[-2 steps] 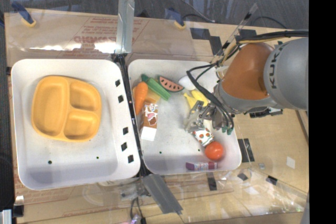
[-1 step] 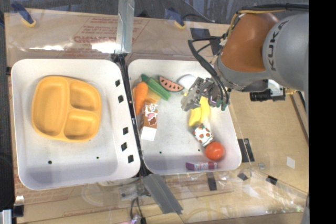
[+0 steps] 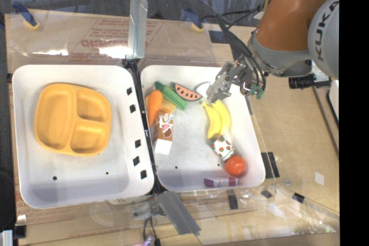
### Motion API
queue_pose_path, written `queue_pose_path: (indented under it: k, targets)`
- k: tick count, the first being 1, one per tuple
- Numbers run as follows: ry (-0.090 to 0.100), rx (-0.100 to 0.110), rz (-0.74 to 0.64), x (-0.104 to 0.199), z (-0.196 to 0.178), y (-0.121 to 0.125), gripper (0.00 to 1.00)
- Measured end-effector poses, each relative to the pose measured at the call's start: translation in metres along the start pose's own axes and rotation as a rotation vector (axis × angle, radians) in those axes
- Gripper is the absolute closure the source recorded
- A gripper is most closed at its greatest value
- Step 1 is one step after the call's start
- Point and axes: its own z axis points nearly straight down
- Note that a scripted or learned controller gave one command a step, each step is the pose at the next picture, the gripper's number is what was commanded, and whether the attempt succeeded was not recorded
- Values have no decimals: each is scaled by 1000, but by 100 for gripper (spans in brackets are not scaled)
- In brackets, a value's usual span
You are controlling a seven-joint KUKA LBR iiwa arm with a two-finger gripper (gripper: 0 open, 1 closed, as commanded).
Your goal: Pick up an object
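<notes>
Banana (image 3: 218, 119) lies right of centre in the right bin (image 3: 253, 141), tomato (image 3: 235, 166) lower down near the front. Just above it hangs the gripper (image 3: 219, 91), fingers parted, nothing between them, apparently lined up to descend.

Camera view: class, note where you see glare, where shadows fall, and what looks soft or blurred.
In the camera view, glare streaks the clear plastic sheet behind the bins; light is even, with soft shadows inside the left bin along its rim and under the yellow tray; the tool above the banana looks slightly blurred, its shape hard to read.
</notes>
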Motion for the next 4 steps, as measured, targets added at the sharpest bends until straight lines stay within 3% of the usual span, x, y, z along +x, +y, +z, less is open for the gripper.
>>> queue_pose_path:
  k: [1,2,3,4]
  targets:
    - [7,4,367,-64,-13,-18,100]
    - [11,2,281,19,1,37,100]
    - [18,6,229,99,103,16,100]
    - [5,3,374,48,7,-8,100]
